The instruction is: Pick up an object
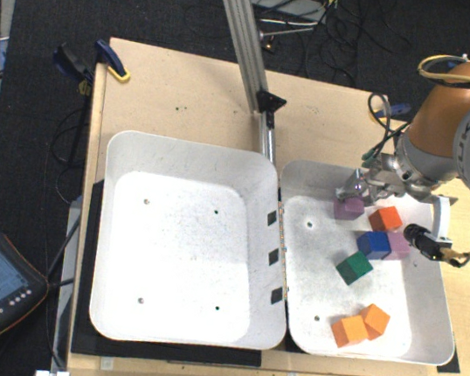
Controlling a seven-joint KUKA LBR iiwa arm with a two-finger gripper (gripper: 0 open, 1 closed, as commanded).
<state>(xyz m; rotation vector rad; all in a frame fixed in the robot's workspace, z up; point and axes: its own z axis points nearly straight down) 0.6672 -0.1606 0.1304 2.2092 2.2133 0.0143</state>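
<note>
Purple is the colour of the block [349, 208] nearest the end effector [357, 189]; it sits in the right-hand bin [315, 266], toward that bin's 12 o'clock edge. It looks like a small hard cube, so I judge it light, stiff and not fragile, with smooth faces that could slip if caught on a corner. Two opposite flat faces are the place to take it, squarely, low on the sides.

At about 3 o'clock from it lie an orange block [384, 219], a blue block [375, 243] and a paler purple block [398, 245], close together and touching or nearly so. A green block [353, 268] sits near the bin's middle, and two more orange blocks [361, 326] lie toward its 5 o'clock corner. The purple block stands a little apart from the cluster, which should give room on both sides.

Reaching in from 3 o'clock, the arm [463, 113] bends down over the bin's far end, wrist tilted so the end effector points down at the purple block, just above or touching its top. Whether the end effector is spread or closed I cannot tell; the block is not visibly between anything. The left-hand bin [178, 240] lies at 9 o'clock on the bench [196, 97].
</note>
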